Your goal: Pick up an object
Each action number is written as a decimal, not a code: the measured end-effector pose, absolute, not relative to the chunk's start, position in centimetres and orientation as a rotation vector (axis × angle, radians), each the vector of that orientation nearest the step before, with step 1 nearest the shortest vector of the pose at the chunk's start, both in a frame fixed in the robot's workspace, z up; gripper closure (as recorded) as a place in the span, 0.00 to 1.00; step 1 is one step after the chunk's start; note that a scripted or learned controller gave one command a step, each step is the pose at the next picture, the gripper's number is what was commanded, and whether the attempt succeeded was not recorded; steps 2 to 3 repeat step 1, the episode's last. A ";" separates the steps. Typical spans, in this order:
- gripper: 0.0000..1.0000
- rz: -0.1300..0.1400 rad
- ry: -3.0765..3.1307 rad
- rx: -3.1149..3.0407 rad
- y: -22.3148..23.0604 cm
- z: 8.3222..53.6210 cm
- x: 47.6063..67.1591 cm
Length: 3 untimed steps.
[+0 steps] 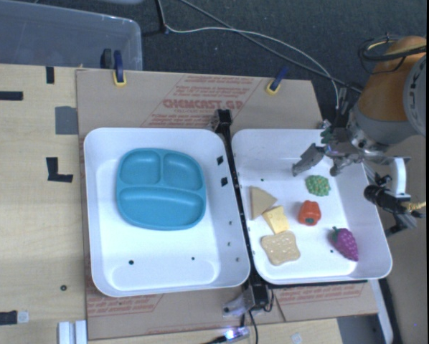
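Camera view: arm (394, 84) cropped at right; gripper (322, 163) spread wide, holding nothing, above bumpy green toy (317, 185).

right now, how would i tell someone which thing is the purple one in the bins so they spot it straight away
Look at the right-hand white bin, the one holding small food pieces. Go to its near right corner: the purple grape bunch lies there, right of the red pepper and the toast slice. It is the only purple, knobbly item.
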<state>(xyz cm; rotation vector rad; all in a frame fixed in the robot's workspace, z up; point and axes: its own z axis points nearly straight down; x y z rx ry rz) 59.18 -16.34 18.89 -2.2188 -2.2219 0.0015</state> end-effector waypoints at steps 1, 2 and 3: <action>1.00 0.002 -2.223 -2.216 -16.3 19.8 59.2; 1.00 0.002 -2.223 -2.216 -16.3 19.8 59.2; 1.00 0.002 -2.223 -2.216 -16.3 19.8 59.2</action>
